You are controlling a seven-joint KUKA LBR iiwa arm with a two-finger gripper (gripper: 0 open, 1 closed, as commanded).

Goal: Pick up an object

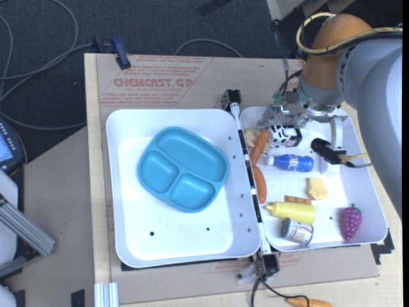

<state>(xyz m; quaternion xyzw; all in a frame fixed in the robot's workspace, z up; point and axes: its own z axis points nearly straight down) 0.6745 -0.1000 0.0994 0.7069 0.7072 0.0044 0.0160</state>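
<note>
The brown tabletop (160,75) carries two shallow white bins side by side. The grey arm (377,75), with its orange band above the wrist, reaches in from the right over the far end of the right bin (367,200). The left bin (128,222) holds one thing, a blue divided plate (183,169) lying flat near its middle.

The end effector (284,112) hangs over the far left corner of the right bin, pointing down. From this angle I cannot tell whether it is open or closed, and nothing can be seen held in it.

All the small things lie in the right bin. A yellow mustard bottle (293,210) lies on its side toward the near end. A blue bottle (292,163) with a white cap lies on its side across the middle. An orange carrot (259,147) and a reddish sausage (259,183) run end to end along the bin's left wall. A purple bunch of grapes (349,220) sits near the near right corner, well apart from the end effector. A small metal can (297,231) lies just nearer than the mustard bottle, touching or almost touching it. A black-and-white patterned toy (285,135) lies just on the near side of the end effector, the closest thing to it, between it and the blue bottle. A small yellow wedge of cheese (317,188) rests between the blue bottle and the mustard bottle, a little to the right
</note>
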